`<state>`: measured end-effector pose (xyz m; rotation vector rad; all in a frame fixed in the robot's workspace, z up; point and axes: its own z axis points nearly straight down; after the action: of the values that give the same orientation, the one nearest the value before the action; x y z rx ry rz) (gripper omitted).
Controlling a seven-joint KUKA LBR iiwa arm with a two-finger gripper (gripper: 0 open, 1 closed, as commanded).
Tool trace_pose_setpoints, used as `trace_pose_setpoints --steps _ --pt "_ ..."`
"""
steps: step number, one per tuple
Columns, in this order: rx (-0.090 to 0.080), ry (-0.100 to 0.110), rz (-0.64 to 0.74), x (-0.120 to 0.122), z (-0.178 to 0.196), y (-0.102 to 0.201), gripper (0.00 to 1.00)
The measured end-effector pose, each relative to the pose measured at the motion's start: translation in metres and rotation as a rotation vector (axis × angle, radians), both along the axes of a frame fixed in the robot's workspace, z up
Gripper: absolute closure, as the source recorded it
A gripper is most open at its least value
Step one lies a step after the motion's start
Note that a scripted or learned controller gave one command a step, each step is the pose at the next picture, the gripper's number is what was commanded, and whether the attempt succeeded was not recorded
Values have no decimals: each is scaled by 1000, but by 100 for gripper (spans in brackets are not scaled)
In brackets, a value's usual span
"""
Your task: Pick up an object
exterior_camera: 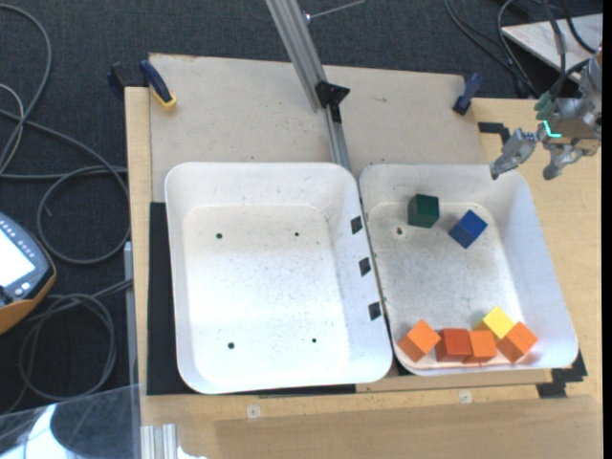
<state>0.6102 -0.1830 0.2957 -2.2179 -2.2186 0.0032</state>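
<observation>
My gripper (528, 164) hangs open over the far right corner of the right bin (459, 275), its two fingers spread with nothing between them. A dark green cube (423, 210) and a blue cube (468, 229) sit in the far part of that bin, left of and below the gripper. Along the near rim lie an orange cube (418, 340), a red-orange cube (457, 344), another orange cube (517, 341) and a yellow cube (498, 321), packed close together.
The left bin (263, 275) is beside the right one, with a dividing ridge between them. A metal pole (301, 46) slants up from the back of the bench. Blue clamps (159, 84) hold the board's far corners.
</observation>
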Motion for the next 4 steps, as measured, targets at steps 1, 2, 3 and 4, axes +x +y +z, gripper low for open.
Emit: trace_pose_setpoints --steps 1,2,3,4 --pt "-1 -4 1 1 2 0 0" --pt "-1 0 0 -1 -41 -4 0" --pt "1 3 -1 -6 -103 -5 0" --pt "1 3 0 -10 -166 0 0"
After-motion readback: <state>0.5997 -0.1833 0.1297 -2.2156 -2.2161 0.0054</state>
